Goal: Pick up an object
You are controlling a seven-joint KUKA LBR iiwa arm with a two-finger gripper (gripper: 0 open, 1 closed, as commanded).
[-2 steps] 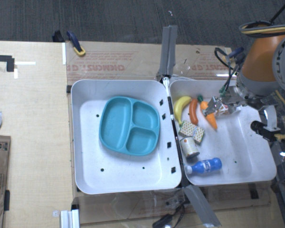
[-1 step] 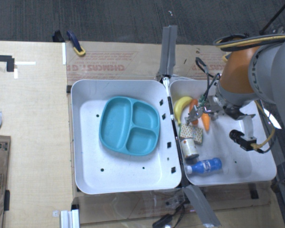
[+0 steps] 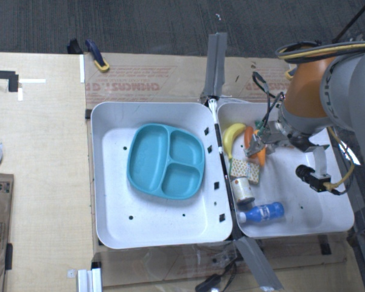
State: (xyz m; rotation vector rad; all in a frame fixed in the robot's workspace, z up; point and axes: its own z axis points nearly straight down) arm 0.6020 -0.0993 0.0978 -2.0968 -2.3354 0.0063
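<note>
The right bin (image 3: 319, 215) holds a yellow banana (image 3: 231, 137), an orange carrot-shaped object (image 3: 261, 157), a patterned block (image 3: 246, 170), a small silver can (image 3: 243, 191) and a blue bottle (image 3: 262, 212) lying on its side. My gripper (image 3: 257, 146) is low in this bin's left part, right over the orange object and just right of the banana. The gripper's body hides how it meets the orange object. The grey arm with its orange band (image 3: 307, 90) reaches in from the right.
A blue divided plate (image 3: 166, 160) lies in the middle of the left bin (image 3: 100, 181). A black cable end (image 3: 310, 178) hangs over the right bin's middle. A grey post (image 3: 216, 62) rises behind the wall between the bins.
</note>
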